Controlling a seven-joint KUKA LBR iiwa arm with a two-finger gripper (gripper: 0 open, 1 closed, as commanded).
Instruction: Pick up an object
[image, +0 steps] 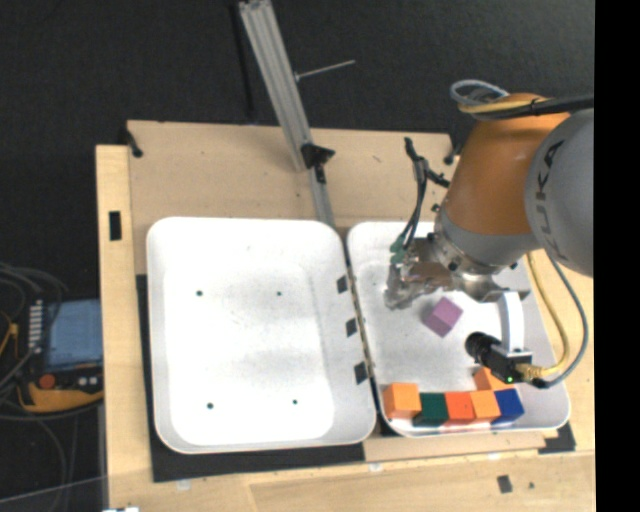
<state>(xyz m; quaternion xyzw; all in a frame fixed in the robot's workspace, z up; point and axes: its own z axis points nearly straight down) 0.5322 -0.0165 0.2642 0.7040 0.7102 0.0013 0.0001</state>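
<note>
The small purple cube (442, 316) lies in the right white bin (372, 250), just beside the two-finger gripper (405, 288) on its lower right, not between the fingers. I cannot tell if the gripper is apart or together. The cube sits well above the row of coloured blocks (455, 405).

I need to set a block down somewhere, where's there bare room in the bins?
The left bin offers bare floor wall to wall. The right bin is crowded: end effector over its top, purple block mid-floor, row of blocks along its near wall. Bare patch: between purple block and row.
</note>
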